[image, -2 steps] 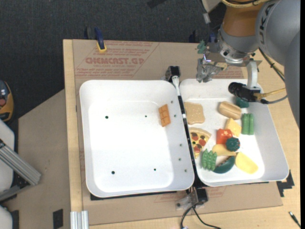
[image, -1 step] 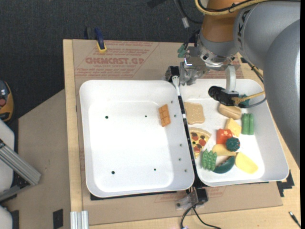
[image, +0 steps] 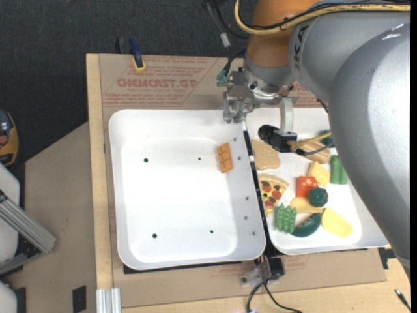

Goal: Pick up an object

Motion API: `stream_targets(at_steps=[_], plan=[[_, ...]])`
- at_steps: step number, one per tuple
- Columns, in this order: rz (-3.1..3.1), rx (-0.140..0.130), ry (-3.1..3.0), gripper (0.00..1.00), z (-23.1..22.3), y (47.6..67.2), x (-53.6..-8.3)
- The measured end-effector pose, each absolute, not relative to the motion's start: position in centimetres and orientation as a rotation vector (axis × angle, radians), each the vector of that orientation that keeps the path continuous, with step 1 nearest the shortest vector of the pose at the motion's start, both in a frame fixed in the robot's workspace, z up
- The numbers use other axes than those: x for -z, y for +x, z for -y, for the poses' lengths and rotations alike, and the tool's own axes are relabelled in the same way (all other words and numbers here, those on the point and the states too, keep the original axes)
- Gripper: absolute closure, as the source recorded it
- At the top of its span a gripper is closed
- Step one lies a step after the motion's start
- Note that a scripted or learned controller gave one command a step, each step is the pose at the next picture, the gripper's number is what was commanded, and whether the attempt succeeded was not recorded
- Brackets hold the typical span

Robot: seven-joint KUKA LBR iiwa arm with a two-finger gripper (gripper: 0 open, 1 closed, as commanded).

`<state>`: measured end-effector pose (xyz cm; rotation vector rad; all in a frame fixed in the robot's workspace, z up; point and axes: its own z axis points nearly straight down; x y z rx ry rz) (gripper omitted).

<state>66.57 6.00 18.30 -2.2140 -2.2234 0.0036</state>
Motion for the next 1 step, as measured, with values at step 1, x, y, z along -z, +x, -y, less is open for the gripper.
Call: stream_targets(at_steps=[1], plan=[[2.237,0.020,-2.213,1.00,-16.04,66.71,-27.90]])
